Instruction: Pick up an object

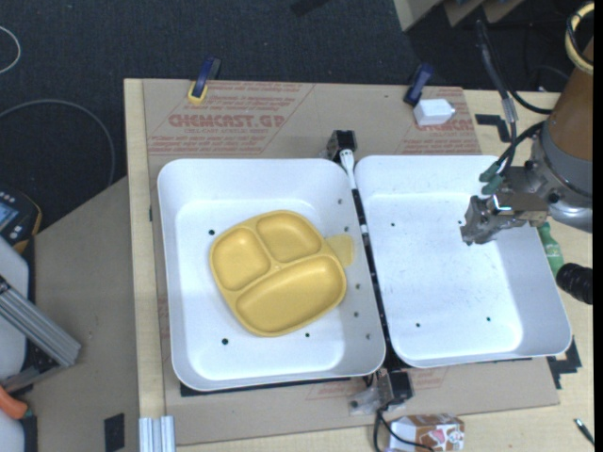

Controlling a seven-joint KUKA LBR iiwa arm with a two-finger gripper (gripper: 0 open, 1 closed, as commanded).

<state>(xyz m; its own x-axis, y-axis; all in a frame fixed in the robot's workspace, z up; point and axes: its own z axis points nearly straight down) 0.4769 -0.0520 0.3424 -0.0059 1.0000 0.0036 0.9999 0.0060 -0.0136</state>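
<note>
A yellow divided plate with three compartments lies in the left white bin, roughly in its middle. A small yellow piece pokes out at the plate's right rim. My gripper hangs over the right white bin, near its upper right part, well to the right of the plate. Nothing shows between its fingers.
A black divider strip runs between the two bins. Clamps and a white block sit on the cardboard bench behind the bins. A green-handled tool lies along the right bin's right rim.
</note>
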